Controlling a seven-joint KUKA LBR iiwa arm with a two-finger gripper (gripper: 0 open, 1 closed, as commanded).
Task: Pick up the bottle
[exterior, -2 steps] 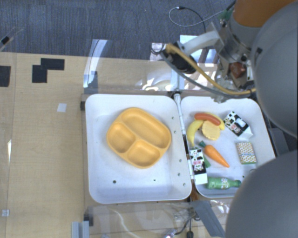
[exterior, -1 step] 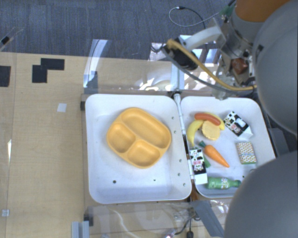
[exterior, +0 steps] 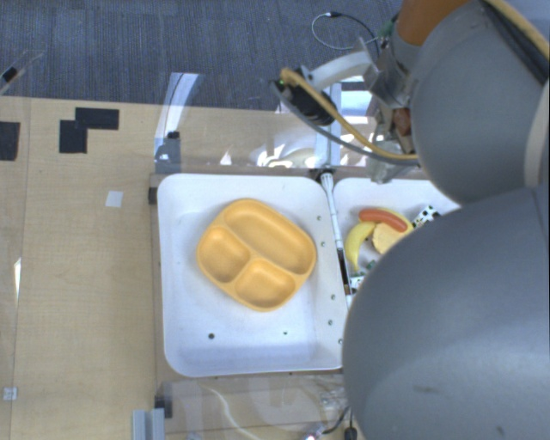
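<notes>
1. The grey arm (exterior: 464, 309) sits nearest the camera and is the biggest thing in view, its bulk covering most of the right bin (exterior: 344, 206) and reaching in from the right; the orange band (exterior: 430, 17) shows at the top edge.
2. The left bin (exterior: 185, 344) lies beside it, white and shallow.
3. In that bin rests a yellow divided plate (exterior: 256, 253) with three compartments, set at a tilt to the bin's walls.
4. Peeking out from behind the arm in the right bin are a banana (exterior: 357, 243), a red sausage-like piece (exterior: 384, 218) touching it, and a black-and-white speckled item (exterior: 424, 215) just beside.
5. The bottle cannot be made out; my guess is it lies in the right bin beneath the arm.
6. Whether the pincer is wide, narrow or holding anything, I cannot tell.
7. Judged from the task alone, a toy bottle is likely light, stiff and smooth, prone to roll; taking it across the body near its middle seems safest.
</notes>
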